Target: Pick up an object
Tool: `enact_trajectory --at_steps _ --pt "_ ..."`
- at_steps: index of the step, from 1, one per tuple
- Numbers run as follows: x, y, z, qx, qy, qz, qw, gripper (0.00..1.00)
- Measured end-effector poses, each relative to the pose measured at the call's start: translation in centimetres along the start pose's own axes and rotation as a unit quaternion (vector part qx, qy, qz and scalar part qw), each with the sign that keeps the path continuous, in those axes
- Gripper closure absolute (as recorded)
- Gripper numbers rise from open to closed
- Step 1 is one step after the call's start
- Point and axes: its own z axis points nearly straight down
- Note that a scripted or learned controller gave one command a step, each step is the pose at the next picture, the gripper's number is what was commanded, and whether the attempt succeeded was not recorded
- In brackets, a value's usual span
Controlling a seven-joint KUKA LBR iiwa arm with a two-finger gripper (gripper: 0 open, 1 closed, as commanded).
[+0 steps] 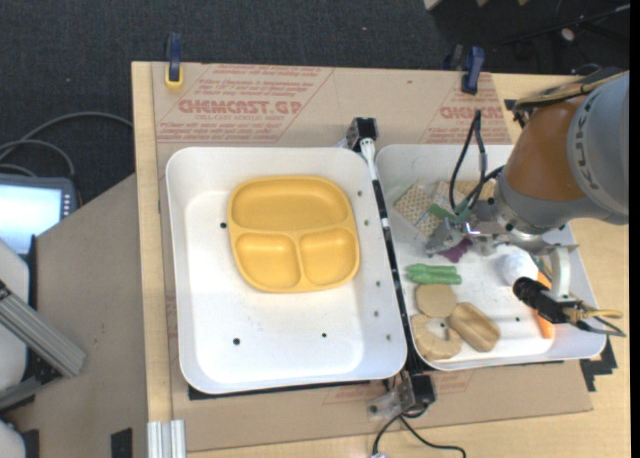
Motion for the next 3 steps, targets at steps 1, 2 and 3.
enact_trajectory --at_steps 1,2,3 --pt "-3.1 7.3 0.3 0.015 0.003 -0.006 0.9999 0.0" --pt "-2.0 3.7 0.0 0.0 0.0 0.0 1.0 0.0" --pt "2.1 -3.1 0.1 0.001 0.001 -0.001 1.0 0.0"
